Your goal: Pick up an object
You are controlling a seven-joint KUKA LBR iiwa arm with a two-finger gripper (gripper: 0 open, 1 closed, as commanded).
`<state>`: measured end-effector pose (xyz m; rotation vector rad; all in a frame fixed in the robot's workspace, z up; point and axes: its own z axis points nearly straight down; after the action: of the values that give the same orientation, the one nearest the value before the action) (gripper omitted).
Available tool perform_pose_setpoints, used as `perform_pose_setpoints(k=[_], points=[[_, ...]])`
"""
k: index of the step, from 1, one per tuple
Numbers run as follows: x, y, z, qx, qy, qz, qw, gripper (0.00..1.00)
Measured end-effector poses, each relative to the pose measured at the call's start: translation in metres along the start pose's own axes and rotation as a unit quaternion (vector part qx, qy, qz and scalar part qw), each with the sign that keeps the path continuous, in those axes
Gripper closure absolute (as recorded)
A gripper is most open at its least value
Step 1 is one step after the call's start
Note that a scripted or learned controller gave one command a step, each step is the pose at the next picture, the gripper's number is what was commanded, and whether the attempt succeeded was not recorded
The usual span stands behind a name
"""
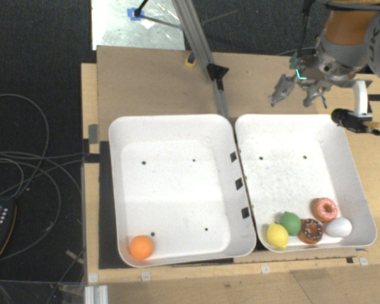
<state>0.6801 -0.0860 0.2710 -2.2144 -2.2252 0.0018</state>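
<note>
The end effector [299, 94] hangs spread wide and holding nothing, beyond the right bin [297, 138]'s far rim; 5 objects crowd that bin's near corner.

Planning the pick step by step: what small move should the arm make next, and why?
Probably swing the gripper toward the near corner of the right bin, since it hangs above the bench beyond that bin, while the pink donut and its neighbours cluster there.

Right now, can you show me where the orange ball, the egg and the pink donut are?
Orange ball [140, 247], camera view, middle of the ball.
Egg [339, 227], camera view, middle of its white shell.
Pink donut [324, 209], camera view, on its frosted ring.
</note>
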Motion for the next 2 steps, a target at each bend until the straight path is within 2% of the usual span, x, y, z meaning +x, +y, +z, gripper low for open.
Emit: perform_pose_setpoints(k=[1, 2], points=[[0.000, 0.001, -0.003, -0.002, -0.001, -0.001, 1.0000, 0.00], [-0.008, -0.006, 0.050, 0.000, -0.001, 0.002, 1.0000, 0.00]])
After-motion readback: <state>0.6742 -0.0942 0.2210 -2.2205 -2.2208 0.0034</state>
